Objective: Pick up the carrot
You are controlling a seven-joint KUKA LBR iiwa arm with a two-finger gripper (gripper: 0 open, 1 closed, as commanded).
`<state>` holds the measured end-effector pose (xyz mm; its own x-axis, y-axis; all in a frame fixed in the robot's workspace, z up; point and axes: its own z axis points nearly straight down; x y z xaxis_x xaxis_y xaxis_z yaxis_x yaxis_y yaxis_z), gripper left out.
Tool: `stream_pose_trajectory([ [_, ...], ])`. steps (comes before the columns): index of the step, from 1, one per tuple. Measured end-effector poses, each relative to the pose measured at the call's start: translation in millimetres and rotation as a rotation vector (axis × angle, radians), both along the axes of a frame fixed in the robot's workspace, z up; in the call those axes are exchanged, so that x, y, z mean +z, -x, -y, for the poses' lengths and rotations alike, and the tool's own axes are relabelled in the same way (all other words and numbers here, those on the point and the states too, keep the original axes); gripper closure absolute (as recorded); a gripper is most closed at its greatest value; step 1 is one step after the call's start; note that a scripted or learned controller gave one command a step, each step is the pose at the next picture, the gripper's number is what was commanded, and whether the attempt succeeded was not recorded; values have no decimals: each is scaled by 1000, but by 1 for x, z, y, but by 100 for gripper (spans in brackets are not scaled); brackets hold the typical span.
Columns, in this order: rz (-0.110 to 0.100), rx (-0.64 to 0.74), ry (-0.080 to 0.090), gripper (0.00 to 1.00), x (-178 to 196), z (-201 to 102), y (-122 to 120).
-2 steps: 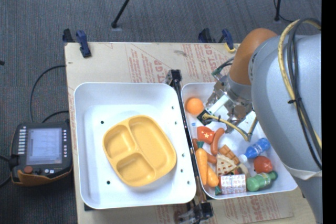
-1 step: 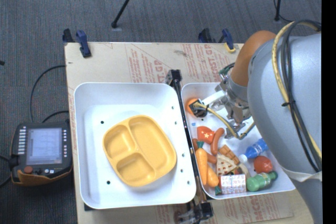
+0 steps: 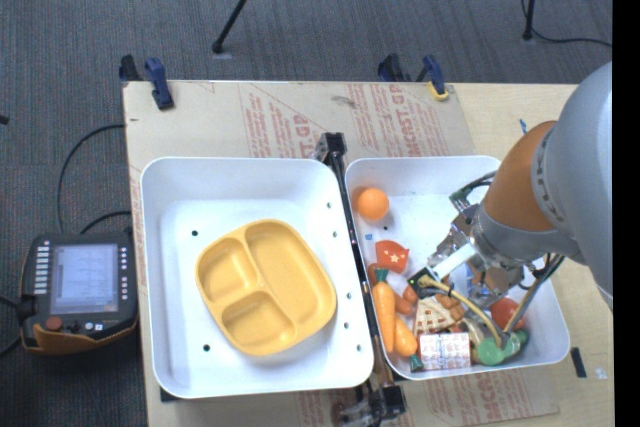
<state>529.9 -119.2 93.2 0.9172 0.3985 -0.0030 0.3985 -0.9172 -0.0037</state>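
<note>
The carrot [image 3: 384, 313] is a long orange piece with a small green top. It lies along the left wall of the right bin [image 3: 480, 167], pointing toward the front edge. My gripper [image 3: 462, 293] hangs over the pile of toy food in the middle of that bin, to the right of the carrot and apart from it. The wrist hides what lies directly under it. Nothing shows held in the gripper.
The right bin also holds an orange ball [image 3: 372, 203], a red strawberry [image 3: 392, 255], a second short orange piece [image 3: 405, 336], a waffle-like wedge [image 3: 432, 317], a small white and red box [image 3: 445, 350], a green item [image 3: 495, 351] and a red tomato [image 3: 505, 312]. A yellow divided plate [image 3: 265, 287] lies in the left bin [image 3: 160, 215].
</note>
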Motion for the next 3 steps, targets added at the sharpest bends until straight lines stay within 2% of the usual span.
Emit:
stream_pose_trajectory([
  [1,3,7,0,0,95,-60,-67],
  [2,0,-139,0,0,94,-138,-41],
  [3,1,-205,2,0,94,-72,-73],
])
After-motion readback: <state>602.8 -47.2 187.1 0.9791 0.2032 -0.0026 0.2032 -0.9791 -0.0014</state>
